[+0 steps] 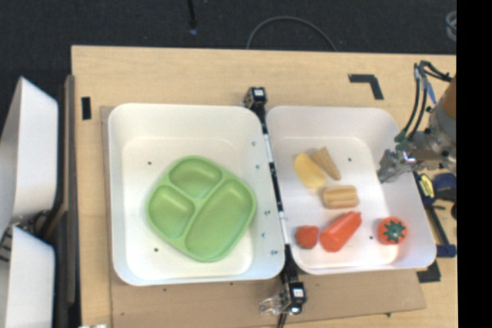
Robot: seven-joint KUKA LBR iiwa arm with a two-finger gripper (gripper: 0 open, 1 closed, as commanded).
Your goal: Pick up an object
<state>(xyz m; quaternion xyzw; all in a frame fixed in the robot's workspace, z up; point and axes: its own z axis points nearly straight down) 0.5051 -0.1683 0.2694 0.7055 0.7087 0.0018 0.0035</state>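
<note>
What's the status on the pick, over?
Gripper at right bin's right wall, nothing seen held. Toy foods untouched; tomato nearest. Nothing blocking.

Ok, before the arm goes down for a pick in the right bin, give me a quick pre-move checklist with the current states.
1. Gripper over right bin, at its right edge: ok.
2. Nothing visible in the gripper: ok.
3. Finger opening: cannot tell.
4. Nearest target, tomato, lying apart from other items: ok.
5. Carrot touches small red piece; crowded: not ok.
6. Green plate in left bin, out of the path: ok.
</note>
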